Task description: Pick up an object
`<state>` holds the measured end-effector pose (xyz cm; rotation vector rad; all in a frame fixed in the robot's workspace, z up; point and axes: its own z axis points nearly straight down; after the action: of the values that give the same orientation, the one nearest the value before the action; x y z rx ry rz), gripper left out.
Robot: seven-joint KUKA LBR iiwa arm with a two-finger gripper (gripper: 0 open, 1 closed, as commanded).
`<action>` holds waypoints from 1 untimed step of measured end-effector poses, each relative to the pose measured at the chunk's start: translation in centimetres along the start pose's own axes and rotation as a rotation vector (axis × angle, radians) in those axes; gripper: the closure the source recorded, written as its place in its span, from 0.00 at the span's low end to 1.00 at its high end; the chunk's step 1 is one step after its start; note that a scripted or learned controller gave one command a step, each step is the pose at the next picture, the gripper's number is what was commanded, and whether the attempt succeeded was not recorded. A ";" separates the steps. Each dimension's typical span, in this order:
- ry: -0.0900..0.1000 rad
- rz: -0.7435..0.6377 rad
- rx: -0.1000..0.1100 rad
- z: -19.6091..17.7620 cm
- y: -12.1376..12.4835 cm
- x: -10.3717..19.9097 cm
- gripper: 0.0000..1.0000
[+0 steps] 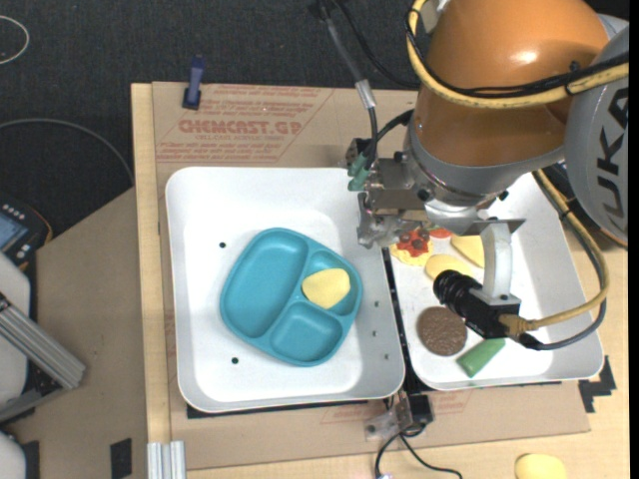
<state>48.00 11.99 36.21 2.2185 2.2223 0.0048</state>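
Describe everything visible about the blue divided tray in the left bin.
The blue divided tray is a teal, plastic-looking dish with rounded corners and three compartments split by raised ridges. It lies flat and turned at an angle on the floor of the left bin, roughly at the middle. A pale yellow, rounded object sits in its right-hand compartment; the other two compartments hold nothing. The arm is over the other bin and does not touch it.

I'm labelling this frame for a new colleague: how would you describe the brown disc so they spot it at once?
Start at the right white bin, under the arm. Near its front edge lies the brown disc, flat and round. It sits just left of the green wedge and is the only dark brown, circular piece among its yellow, red and green neighbours.
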 end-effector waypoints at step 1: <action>-0.004 0.008 0.012 6.5 0.2 -4.4 1.00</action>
<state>48.22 7.62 29.68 2.2313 2.2180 -0.0126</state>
